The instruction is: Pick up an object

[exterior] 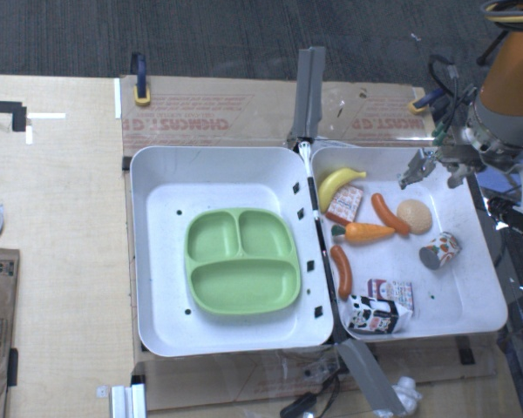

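The right bin (471,307) holds several toy foods: a yellow banana (340,184), a snack packet (346,205), an orange carrot (368,232), two red sausages (390,213) (342,271), a tan bread roll (414,216), a small can (439,251) lying on its side, and a cow-print carton (379,308). My gripper (434,172) hangs over the bin's far right corner, above and behind the bread roll. It is open, its fingers spread wide with nothing between them.
A green divided plate (242,261) lies in the left bin (157,233). A grey divider post (309,90) stands behind the wall between the bins. Clamps (140,81) grip the cardboard behind the bins.
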### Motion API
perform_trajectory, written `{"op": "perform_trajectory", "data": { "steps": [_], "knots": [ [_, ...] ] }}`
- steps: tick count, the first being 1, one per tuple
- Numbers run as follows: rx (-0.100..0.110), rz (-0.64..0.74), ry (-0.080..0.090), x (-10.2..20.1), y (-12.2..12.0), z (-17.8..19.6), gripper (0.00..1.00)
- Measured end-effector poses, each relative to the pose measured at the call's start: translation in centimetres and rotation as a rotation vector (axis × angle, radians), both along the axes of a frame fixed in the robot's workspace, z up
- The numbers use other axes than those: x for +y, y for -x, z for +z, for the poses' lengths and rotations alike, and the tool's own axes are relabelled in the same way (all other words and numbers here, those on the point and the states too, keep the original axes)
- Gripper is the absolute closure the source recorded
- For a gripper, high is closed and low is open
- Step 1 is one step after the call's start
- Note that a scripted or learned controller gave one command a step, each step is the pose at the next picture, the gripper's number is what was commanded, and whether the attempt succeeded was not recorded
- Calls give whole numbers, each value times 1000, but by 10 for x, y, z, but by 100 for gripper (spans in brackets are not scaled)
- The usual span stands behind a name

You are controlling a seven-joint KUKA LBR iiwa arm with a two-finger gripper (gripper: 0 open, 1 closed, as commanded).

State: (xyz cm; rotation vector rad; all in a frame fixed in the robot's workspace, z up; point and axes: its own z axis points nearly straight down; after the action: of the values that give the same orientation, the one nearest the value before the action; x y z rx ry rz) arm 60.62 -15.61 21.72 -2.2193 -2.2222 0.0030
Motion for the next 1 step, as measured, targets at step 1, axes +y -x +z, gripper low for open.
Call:
{"op": "perform_trajectory", "data": {
  "steps": [1],
  "knots": [
    [0,181,-1,-37,16,-90,0]
  ]
}}
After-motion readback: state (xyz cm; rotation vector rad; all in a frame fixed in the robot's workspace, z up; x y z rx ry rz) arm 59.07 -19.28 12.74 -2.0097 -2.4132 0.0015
